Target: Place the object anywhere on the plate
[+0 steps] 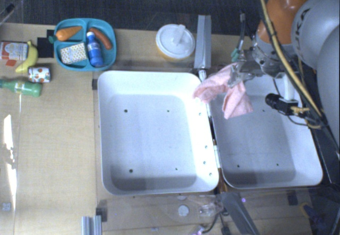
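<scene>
Hanging from pincer point(237, 72): pink cloth point(228, 93)

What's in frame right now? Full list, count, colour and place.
cloth: 1, pink, hanging from the gripper over the far edge where the two bins meet
left bin: 1, white, centre of bench
right bin: 1, white, beside the left bin
divided plate: 1, blue, far left, holding toy food
lidded cup: 1, white lid on yellow, behind the left bin
banana: 1, yellow, far left edge
small can: 1, white, patterned, left of the bins
bottle: 1, green, lying left of the bins
arm: 1, grey and orange, from the right
gripper: 1, fingers pinching the cloth
</scene>
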### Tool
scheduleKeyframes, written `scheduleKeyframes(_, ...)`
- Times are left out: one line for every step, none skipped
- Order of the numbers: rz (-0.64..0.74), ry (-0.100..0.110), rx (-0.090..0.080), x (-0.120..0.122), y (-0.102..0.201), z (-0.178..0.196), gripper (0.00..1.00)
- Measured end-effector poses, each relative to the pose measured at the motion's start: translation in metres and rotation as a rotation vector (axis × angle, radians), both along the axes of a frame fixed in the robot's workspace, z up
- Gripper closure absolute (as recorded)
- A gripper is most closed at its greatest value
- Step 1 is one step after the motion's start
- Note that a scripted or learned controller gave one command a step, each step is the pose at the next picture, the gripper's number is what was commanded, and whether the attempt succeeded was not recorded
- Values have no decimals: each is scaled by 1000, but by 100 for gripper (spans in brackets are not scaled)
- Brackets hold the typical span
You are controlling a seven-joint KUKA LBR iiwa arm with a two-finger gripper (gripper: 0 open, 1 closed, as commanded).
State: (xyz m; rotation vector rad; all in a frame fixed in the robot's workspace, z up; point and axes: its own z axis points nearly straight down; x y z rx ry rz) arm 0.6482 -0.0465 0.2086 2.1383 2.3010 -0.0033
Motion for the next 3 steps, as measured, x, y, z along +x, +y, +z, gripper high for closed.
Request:
scheduleKeyframes(8,-1,0,1,1,13,100)
scheduleKeyframes(411,-1,2,2,53,22,100)
scheduleKeyframes(812,-5,1,13,101,25,100)
